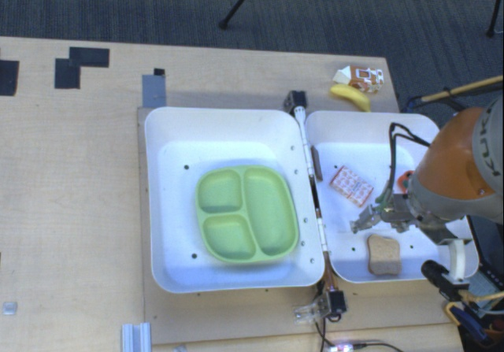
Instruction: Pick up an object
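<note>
Gripper point(370, 220): hung low inside the right bin point(346, 268), reaching from beneath the orange-banded wrist; whether it was apart or together could not be told, and nothing was seen held in it.

Tan block point(384, 254): lay on the bin floor just below and beside the gripper, close to the near wall. Looked like a sponge or bread-like piece; judged light, soft and compressible, not fragile, with a rough surface unlikely to slip. Best taken across its shorter sides, from above.

Patterned packet point(351, 186): lay up and to the left of the gripper, flat and tilted. Judged thin, light and hard to get under; edges the only hold.

Red-orange item point(404, 179): just beyond the gripper, mostly covered by the arm; kind not determinable.

Green divided tray point(247, 214): well to the left, in the left bin point(169, 185).

Banana point(350, 95) and small carton point(366, 77): outside the bins, far above the gripper.
</note>
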`<control>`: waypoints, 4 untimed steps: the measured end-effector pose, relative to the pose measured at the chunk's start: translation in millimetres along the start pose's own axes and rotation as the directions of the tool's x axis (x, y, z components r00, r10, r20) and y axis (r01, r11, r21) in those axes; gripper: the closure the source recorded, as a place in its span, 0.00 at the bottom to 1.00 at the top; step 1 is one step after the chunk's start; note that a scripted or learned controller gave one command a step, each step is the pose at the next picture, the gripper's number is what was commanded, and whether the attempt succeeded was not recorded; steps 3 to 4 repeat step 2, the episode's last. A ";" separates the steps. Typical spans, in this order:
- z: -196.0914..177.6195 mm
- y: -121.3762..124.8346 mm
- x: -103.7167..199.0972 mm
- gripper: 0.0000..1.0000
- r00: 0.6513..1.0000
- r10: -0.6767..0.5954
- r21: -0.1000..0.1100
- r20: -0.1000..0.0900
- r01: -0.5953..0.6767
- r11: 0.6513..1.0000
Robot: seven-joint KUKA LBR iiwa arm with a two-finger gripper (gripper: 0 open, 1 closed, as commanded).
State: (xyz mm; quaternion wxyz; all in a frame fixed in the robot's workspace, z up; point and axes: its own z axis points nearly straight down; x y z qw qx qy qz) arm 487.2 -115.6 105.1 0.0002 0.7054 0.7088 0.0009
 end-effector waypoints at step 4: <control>-10.3 1.2 0.6 0.00 1.000 -0.004 -0.002 0.000 0.004 1.000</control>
